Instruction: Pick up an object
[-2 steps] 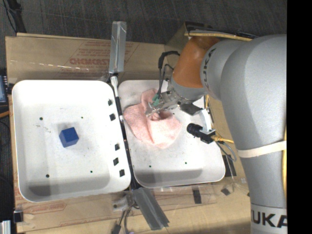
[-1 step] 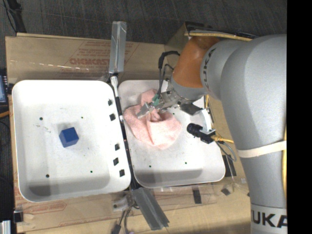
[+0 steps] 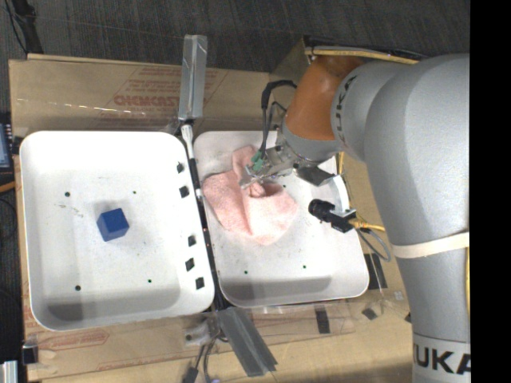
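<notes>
Gripper [image 3: 257, 174] down in the right bin [image 3: 351, 274], tip pressed into the upper part of a crumpled pink cloth [image 3: 249, 204]. Fingers' state impossible to tell: small, dark, lost against the folds. Pink fabric bunched up right at the tip, rising toward it in a peak; whether actually pinched, unclear. Above the tip, a short grey wrist, then the orange band [image 3: 315, 102], then the thick grey arm [image 3: 415, 166] sweeping in from the right and down over the bin's right edge. Looped black cables beside the wrist. Cloth spread across the upper-left half of the right bin, close to the divider. In the left bin [image 3: 48, 294], well apart, a small blue cube [image 3: 112, 223] resting alone on the floor.
</notes>
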